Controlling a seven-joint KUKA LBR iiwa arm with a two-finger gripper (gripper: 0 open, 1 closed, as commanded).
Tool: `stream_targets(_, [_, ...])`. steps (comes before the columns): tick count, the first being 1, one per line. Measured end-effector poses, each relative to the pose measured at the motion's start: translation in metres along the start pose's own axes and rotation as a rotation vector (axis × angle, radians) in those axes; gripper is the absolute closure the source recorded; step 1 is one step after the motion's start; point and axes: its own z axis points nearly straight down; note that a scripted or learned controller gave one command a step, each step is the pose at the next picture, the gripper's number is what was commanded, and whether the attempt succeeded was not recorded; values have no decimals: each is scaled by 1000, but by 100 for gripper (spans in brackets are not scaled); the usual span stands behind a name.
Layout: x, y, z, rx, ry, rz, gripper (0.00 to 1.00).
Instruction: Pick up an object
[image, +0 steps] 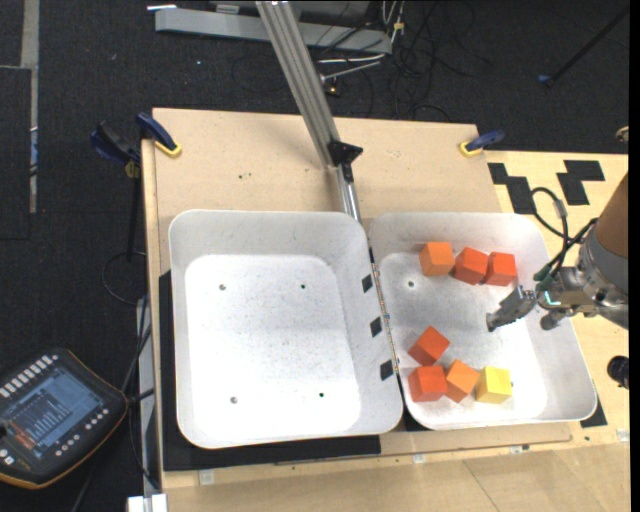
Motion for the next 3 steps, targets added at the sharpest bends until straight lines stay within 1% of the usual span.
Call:
stream_targets(1, [0, 1, -2, -4, -1, 1, 0])
stream_targets(3, [6, 0, 85, 1, 1, 1, 0])
